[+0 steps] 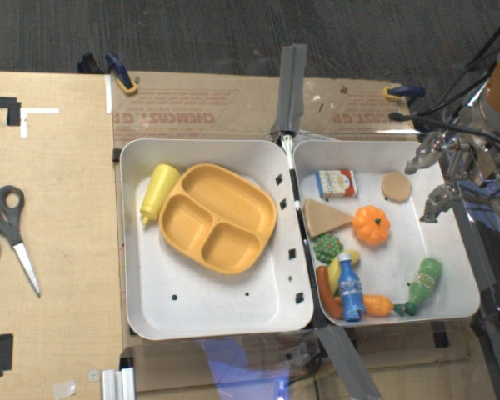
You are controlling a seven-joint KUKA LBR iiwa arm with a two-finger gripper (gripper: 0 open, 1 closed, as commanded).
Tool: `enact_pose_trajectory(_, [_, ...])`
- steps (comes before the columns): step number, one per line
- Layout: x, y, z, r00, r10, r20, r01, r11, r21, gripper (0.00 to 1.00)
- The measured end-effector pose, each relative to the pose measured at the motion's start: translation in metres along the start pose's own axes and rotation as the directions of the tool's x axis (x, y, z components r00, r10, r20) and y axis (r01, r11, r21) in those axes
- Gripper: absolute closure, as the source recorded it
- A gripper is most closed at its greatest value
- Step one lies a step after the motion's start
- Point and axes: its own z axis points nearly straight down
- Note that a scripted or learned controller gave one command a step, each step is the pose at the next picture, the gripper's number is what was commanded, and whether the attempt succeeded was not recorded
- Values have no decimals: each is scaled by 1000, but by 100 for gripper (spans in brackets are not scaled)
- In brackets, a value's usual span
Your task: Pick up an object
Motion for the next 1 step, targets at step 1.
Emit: enact_pose_trajectory(1, [42,56,141,995,101,-2,-101,995,-1,0])
